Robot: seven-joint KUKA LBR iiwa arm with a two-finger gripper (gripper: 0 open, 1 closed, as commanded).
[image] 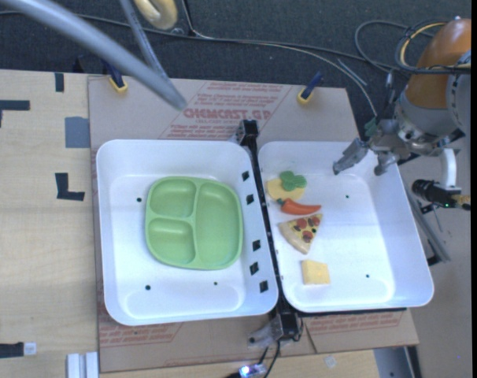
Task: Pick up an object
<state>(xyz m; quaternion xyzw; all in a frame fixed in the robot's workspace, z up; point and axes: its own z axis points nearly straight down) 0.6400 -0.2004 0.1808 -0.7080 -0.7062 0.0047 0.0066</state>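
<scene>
Toy food, four small pieces, lies in the right bin (396,235). The gripper (366,157) hovers over that bin's far right corner with fingers spread and nothing between them, as far as this slanted view shows. Outward to its left is the yellow-green piece (286,184), nearest; the carrot (301,207), long axis across the bin, pizza slice (301,231) and cheese (316,272) lie nearer the camera.

you're looking down from one fixed camera above the table (34,235), tilted at a slant — far enough back to take in both white bins (112,290) whole, side by side. the arm (439,77) comes in at the right — the table's far edge sits near the top.
</scene>
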